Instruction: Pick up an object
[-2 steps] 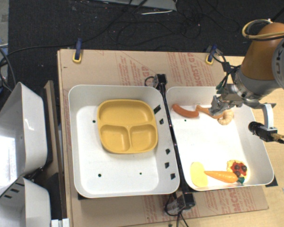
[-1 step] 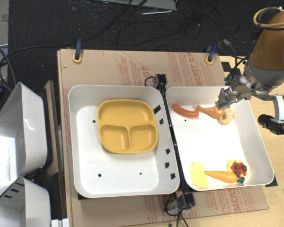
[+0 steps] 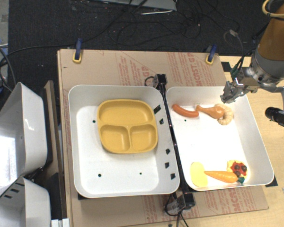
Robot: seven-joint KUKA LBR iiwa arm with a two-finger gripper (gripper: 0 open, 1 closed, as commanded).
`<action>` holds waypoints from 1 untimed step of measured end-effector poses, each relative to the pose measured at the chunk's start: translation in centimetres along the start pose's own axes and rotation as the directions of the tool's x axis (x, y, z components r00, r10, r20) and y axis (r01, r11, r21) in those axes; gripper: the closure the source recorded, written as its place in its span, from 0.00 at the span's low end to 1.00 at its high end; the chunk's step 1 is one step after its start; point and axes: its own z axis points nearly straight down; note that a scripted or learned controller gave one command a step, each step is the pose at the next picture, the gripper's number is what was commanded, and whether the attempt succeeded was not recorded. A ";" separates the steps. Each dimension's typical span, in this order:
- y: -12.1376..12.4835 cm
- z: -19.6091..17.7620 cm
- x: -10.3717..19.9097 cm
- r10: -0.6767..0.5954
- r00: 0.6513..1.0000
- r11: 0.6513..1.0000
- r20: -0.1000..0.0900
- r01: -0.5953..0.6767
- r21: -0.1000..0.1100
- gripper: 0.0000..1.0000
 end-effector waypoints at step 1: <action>-1.2 0.4 6.3 -0.005 1.000 1.000 -0.004 0.005 0.007 1.00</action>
